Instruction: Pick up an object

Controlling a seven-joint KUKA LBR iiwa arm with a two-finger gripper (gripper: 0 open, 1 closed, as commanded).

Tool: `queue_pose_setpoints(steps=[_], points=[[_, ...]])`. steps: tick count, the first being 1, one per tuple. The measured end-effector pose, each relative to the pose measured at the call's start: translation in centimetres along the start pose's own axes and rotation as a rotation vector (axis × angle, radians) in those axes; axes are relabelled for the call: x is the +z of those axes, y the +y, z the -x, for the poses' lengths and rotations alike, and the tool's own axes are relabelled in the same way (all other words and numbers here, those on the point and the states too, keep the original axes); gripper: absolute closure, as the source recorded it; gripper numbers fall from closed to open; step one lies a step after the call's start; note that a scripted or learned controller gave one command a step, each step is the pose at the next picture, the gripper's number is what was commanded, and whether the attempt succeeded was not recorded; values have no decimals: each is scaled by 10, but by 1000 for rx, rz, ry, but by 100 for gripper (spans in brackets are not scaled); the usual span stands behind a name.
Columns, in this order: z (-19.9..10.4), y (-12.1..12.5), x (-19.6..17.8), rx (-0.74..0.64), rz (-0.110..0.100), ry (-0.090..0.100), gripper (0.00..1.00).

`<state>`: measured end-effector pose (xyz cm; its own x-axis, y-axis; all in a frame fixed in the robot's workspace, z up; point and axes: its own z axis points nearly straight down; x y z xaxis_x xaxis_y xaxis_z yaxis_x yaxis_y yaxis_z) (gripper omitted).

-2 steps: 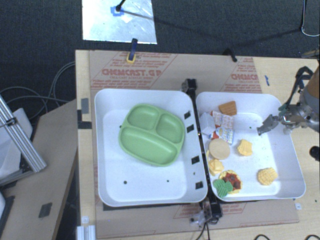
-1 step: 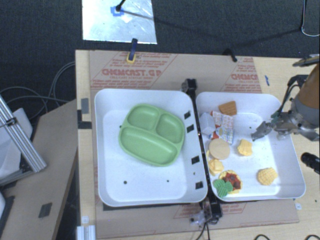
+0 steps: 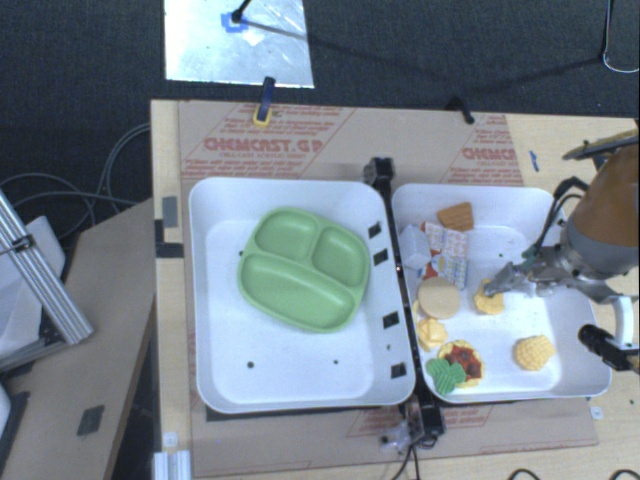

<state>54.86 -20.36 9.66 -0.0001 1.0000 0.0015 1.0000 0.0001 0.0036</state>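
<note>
A: Left bin (image 3: 215,368): green tray (image 3: 303,268), three sections, lying aslant. No reach there.

B: Agreed. Right bin (image 3: 520,203) next. From its left wall: wrapper (image 3: 444,251), cracker (image 3: 455,215) beyond it, round bun (image 3: 438,298) below. Then corn bits (image 3: 431,334) and, at the near edge, a green-and-red piece (image 3: 455,365).

A: Further right?

B: Small yellow piece (image 3: 489,301), about mid-bin. Then a yellow lump (image 3: 534,352) toward the near right corner.

A: And the gripper (image 3: 503,280)?

B: Coming in from the right edge, tip aimed left and low, just above the small yellow piece, at its right upper side. Touching or a hair apart: cannot tell at this angle.

A: Open or closed?

B: Cannot tell; too blurred at the tip. Nothing seen gripped.

A: Likely target, then?

B: Probably the small yellow piece. Lies left of and just under the tip, bun close on its left, lump well apart to the right. No clear long axis, being roundish, so approach angle matters little; a short drop leftward would seem enough.

A: Risk?

B: Nudging it toward the bun instead of closing round it.
</note>
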Motion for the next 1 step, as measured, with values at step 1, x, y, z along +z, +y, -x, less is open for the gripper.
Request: queue_pose_setpoints(steps=[1], points=[[1, 6, 6, -1, 11, -4, 0]])
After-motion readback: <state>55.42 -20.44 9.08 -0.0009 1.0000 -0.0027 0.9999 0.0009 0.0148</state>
